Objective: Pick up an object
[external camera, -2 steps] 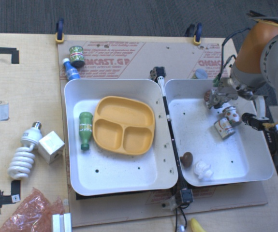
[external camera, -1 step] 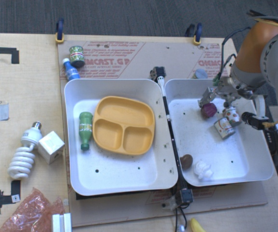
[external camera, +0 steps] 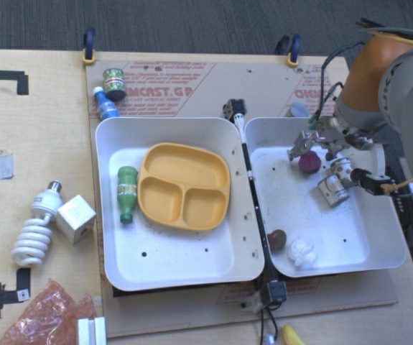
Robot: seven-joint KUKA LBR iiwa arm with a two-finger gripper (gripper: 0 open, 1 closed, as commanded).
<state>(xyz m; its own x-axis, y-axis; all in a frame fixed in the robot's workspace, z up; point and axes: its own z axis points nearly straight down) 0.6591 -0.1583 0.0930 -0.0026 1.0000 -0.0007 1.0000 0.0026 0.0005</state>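
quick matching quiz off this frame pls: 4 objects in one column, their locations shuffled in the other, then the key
Things
1. green bottle
2. yellow divided plate
3. white crumpled item
4. spiral light bulb

Places
A. near front edge of the right bin
B. on the bench, left of both bins
C. middle of the left bin
D. left bin, beside the plate's left edge

Pairs: 1-D, 2-C, 3-A, 4-B
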